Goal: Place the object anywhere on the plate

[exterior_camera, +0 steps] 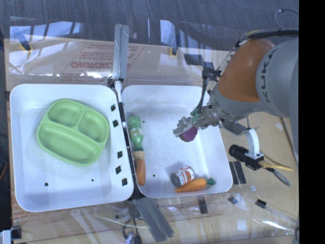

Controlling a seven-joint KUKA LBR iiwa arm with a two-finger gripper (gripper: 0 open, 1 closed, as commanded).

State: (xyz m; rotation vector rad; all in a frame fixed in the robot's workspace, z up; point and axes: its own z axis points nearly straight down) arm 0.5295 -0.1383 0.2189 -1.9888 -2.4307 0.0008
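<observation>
Right now the hand [186, 129] is over the right bin [167, 98], and a small purple thing [189, 134] sits right at its tip. The purple thing looks pinched between the grey fingers, so I think the hand is gripping it, though the view is small and a bit blurry. It seems to hang just above the bin floor, near the middle.

So the picking-up step looks done, or almost done. Next comes the carrying step. The hand has to go up a little, then travel left, over the wall between the two bins, to the green plate [73, 131] in the left bin [30, 187]. Then it has to let go over one of the plate's pockets.

The purple thing is roundish and short. I cannot tell a long side or which way it points.

Other things lie in the right bin: a green bottle [135, 132] and an orange stick [140, 170] by the left wall, and a little can [183, 176] touching a carrot [193, 185] near the front. All this sits on the worktop [254, 197].
</observation>
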